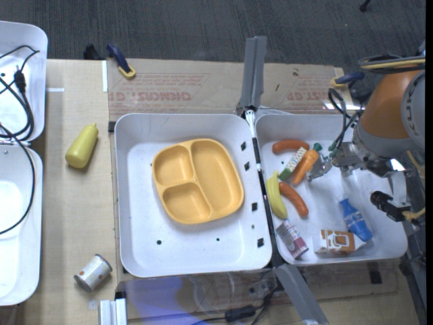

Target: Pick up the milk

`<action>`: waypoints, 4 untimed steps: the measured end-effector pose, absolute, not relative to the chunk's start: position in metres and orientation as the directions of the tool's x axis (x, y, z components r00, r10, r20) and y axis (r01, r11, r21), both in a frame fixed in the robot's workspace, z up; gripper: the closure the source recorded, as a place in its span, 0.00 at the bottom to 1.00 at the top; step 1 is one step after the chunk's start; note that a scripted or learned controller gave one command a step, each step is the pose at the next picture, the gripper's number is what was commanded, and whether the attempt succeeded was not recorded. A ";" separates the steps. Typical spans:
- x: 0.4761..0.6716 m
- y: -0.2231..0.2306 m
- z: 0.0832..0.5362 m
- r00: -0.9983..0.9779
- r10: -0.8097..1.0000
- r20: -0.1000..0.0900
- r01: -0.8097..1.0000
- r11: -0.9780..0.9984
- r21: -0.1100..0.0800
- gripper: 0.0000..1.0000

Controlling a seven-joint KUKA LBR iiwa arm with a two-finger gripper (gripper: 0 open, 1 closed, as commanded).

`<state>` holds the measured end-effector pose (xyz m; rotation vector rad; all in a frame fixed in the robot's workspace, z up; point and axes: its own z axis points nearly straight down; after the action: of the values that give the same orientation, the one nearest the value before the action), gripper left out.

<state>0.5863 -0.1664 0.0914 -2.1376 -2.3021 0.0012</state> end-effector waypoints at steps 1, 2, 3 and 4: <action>0.587 -0.167 0.100 -0.074 0.997 -0.001 0.997 0.074 0.000 1.00; 0.562 -0.081 0.191 -0.195 0.981 0.000 0.981 0.195 -0.001 1.00; 0.510 -0.055 0.207 -0.520 0.854 0.001 0.854 0.520 -0.001 1.00; 0.478 0.008 0.225 -0.598 0.801 0.001 0.801 0.598 -0.002 1.00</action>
<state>0.4780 0.0080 0.2252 -1.4073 -2.8071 0.0022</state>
